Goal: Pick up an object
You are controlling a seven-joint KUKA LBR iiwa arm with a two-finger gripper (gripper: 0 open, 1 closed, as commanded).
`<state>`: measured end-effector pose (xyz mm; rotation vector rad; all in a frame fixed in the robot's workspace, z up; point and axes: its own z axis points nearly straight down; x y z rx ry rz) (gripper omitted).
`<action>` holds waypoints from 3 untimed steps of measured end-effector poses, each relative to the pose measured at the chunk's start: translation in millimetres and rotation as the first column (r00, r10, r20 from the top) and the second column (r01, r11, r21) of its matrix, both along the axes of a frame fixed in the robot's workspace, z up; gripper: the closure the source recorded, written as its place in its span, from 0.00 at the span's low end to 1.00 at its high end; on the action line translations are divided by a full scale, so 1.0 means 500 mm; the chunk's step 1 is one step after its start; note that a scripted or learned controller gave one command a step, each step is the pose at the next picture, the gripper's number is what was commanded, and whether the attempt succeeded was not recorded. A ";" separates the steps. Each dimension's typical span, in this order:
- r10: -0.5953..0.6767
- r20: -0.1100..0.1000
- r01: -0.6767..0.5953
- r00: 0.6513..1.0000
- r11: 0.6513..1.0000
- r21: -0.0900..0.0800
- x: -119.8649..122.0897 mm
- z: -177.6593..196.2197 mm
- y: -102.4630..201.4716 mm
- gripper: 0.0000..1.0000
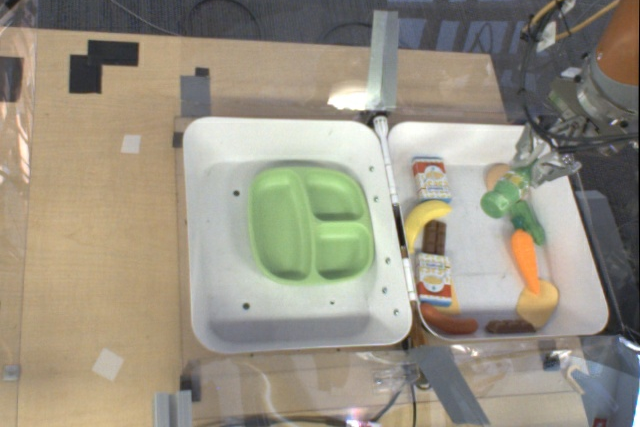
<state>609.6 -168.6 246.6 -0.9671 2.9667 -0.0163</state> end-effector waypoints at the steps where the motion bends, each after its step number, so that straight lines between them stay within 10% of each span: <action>1: 0.109 -0.012 -0.109 0.994 0.994 0.004 0.030 0.033 0.097 1.00; 2: 0.123 -0.013 -0.123 0.992 0.992 0.006 0.028 0.008 0.203 1.00; 3: -0.300 -0.010 0.300 0.954 0.954 0.009 0.098 0.148 0.264 1.00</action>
